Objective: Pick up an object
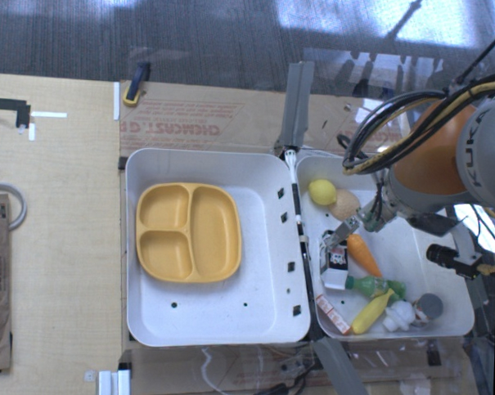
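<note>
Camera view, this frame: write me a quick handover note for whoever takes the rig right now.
Gripper: low in the right bin, near its left wall, beside the carrot; nothing visibly held.
Right bin holds the lemon, carrot, green bottle, banana and a few small items.
Left bin holds the yellow divided plate.
Done: arm reached into the right bin. Left: close on one object and lift it clear.
</note>
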Controlling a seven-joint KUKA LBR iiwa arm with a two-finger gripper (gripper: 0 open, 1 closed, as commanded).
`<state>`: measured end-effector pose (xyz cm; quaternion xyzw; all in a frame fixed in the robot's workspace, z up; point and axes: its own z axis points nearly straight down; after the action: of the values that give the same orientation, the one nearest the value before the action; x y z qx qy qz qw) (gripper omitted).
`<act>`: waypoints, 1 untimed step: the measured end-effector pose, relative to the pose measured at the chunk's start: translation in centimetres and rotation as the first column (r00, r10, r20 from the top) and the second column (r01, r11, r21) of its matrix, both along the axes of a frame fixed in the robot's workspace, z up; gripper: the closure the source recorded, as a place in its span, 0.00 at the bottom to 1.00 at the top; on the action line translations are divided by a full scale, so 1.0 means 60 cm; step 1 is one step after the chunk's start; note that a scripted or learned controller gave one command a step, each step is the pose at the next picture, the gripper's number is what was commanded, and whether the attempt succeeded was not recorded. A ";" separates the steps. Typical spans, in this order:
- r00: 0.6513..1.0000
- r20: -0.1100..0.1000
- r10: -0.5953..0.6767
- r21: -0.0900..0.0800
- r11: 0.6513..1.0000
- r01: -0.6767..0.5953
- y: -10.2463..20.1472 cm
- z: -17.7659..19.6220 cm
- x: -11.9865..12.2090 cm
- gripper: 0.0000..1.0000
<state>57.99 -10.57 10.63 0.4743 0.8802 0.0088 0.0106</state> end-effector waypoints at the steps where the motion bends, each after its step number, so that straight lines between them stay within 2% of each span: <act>1: 1.000 0.011 -0.004 -0.001 1.000 0.004 -0.003 0.023 0.006 1.00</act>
<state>58.37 -10.74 12.03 0.4759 0.8793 0.0108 0.0157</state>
